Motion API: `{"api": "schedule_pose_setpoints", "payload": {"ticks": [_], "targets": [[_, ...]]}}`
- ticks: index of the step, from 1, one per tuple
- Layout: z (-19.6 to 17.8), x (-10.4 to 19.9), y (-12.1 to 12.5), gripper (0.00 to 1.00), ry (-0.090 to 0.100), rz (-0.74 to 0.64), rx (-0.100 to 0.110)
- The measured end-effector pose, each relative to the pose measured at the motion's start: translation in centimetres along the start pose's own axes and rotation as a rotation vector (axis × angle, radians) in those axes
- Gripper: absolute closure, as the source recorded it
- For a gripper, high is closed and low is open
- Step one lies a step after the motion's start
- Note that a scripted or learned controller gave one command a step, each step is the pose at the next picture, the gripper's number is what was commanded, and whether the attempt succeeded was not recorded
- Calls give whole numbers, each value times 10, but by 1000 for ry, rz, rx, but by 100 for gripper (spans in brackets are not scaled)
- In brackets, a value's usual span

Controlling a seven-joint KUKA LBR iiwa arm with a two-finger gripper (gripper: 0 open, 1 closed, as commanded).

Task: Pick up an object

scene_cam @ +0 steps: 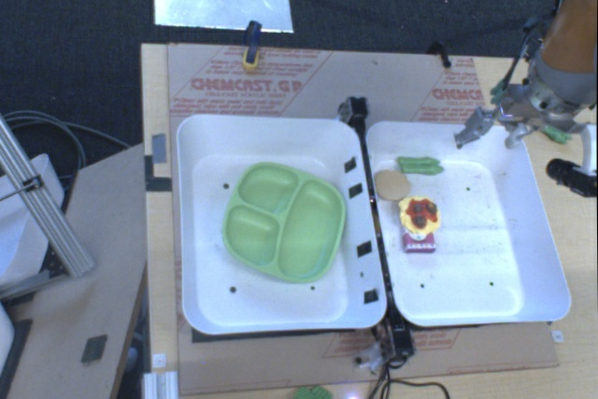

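Here the pincer [492,128] hangs spread apart above the right bin's [467,313] far rim.

We are seeing the arm [572,33] being cut off by the frame edge at two o'clock. A small green thing [311,392] at six o'clock is getting clipped too, leaving it too partial to identify.

1. Pale green divided plate [283,221] in the white left bin [201,145].
2. Green pod-shaped item [420,165], tan disc [392,186], yellow-and-red toy [420,218] in the white right bin [523,229].
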State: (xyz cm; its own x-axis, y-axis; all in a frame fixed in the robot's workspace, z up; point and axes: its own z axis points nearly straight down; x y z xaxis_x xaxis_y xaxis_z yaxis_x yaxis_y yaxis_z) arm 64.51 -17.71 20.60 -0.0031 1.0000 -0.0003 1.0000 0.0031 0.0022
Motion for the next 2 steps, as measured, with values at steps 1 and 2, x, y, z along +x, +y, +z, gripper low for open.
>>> {"api": "schedule_pose_setpoints", "payload": {"ticks": [1,2], "targets": [[128,48,-29,0,3,-5,7],[122,64,-86,0,2,3,6]]}}
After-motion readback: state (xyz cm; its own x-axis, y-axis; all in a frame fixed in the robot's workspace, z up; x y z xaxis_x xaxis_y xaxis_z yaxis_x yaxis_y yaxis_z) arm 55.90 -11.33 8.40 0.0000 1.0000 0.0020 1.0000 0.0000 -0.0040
